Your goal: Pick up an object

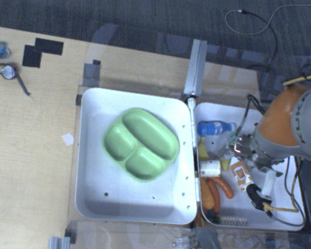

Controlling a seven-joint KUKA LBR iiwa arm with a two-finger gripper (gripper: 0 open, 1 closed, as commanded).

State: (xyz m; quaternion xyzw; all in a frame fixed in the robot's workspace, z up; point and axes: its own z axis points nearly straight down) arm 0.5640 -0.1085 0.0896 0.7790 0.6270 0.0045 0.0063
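The right bin [278, 219] holds several small things. A blue bottle [215, 127] lies at its far left. Below it are a grey object [211, 147], a small white container [210, 168], an orange carrot-like piece [209, 196] and a red-orange sausage shape [224, 187]. An orange-and-white patterned box [240, 174] lies near the middle. My gripper [234, 148] hangs low over the bin's middle, just right of the grey object and above the patterned box. The wrist hides whatever lies directly beneath it.
The left bin [89, 192] holds a green three-section plate [141, 143]. A metal divider post [195, 70] stands between the bins at the back. A dark strip [235, 220] lies along the right bin's front wall. Small tools [8, 72] rest on the bench at far left.
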